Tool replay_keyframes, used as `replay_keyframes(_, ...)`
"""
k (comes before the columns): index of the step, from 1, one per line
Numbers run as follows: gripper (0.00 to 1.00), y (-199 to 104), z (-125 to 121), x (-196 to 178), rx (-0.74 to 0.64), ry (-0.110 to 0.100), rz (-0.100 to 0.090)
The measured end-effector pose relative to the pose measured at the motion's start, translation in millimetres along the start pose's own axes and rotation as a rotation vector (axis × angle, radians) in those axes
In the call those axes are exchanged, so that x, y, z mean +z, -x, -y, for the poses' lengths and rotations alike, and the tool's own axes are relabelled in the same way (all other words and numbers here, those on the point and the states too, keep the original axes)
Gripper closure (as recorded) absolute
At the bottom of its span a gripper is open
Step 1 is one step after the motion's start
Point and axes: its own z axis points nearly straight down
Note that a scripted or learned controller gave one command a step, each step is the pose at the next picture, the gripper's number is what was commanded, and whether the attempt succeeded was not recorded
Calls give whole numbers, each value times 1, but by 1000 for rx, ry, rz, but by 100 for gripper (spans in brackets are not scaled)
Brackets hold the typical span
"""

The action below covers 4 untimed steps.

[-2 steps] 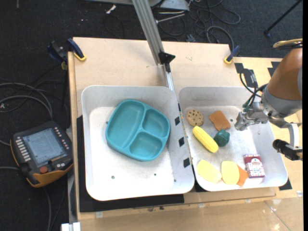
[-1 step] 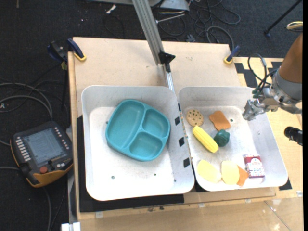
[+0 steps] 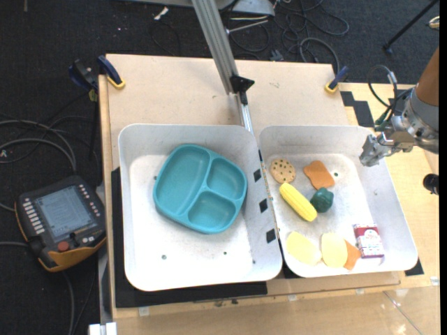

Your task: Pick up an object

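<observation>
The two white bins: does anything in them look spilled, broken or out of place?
Nothing looks spilled or damaged. The blue divided plate lies flat in the left bin, turned at an angle. The toy foods, including a yellow corn cob and a cookie, lie loosely scattered in the right bin.

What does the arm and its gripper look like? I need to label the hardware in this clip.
The arm is grey, with a rounded body coming in from the right edge. Its gripper is a small, blocky piece of silver-grey metal. Thin dark cables loop along the wrist. No markings can be made out.
</observation>
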Motion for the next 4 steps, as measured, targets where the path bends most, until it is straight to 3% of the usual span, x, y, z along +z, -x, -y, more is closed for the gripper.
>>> replay_keyframes(4,100,-235,70,7,-6,-7,-5)
